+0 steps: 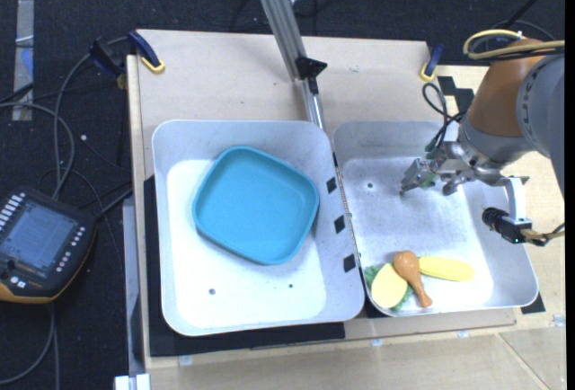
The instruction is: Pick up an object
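My gripper [428, 182] hovers over the upper middle of the right bin [431, 217], its two fingers spread apart and open with nothing between them. Several toy foods lie clustered at that bin's front edge: an orange drumstick-shaped piece [411, 272], a long yellow piece [446, 269] to its right, and a round yellow-green slice [388, 288] to its left. A small green bit [370, 274] peeks out beside the slice. The gripper is well behind this cluster and touches none of it.
A square blue plate [256, 204] fills much of the left bin [180, 289]. A slanted metal pole [280, 11] runs down to the bins' shared divider. Clamps sit at the bench's back corners. A teach pendant [36, 244] lies off the bench at left.
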